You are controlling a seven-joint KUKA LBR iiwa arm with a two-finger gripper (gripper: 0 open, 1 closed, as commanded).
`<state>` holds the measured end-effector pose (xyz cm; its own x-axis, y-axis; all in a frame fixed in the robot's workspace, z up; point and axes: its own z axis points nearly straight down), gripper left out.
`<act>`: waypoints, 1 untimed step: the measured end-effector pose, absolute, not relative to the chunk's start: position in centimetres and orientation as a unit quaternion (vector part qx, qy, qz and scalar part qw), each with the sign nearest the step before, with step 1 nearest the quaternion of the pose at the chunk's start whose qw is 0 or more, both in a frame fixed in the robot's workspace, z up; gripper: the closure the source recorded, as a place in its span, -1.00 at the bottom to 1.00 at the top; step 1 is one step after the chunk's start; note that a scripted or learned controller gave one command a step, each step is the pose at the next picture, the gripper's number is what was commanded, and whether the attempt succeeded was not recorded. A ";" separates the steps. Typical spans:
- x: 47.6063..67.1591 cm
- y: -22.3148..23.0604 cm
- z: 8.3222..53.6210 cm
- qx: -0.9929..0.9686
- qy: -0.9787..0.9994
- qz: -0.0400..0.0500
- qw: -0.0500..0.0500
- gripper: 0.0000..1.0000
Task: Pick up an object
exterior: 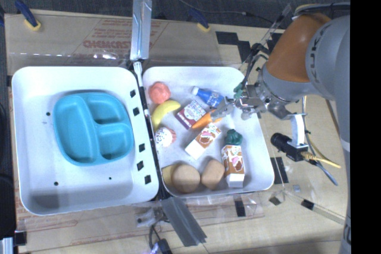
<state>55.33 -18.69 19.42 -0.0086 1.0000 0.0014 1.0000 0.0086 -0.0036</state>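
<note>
- The arm (309,56) is seen at the right, reaching over the right bin (253,149).
- The gripper (229,105) is placed above the bin's far right part, just beside a blue bottle (207,95) and a carrot (205,120); how it stands cannot be told, and nothing is seen to be held.
- In the right bin are found a peach (158,92), a banana (164,110), a purple packet (191,113), a speckled ball (165,136), a white carton (203,140) and a juice carton (234,165).
- Two potatoes (186,178) are laid at the near edge.
- A blue tray (92,126) is held in the left bin (36,175).
</note>
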 end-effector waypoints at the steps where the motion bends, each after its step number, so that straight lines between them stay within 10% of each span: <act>1: 56.3 -20.8 10.6 -0.819 -0.574 0.003 0.004 -1.00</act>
<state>56.30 -20.77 10.61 0.3415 0.9399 0.0006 0.9398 -0.3415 -0.0097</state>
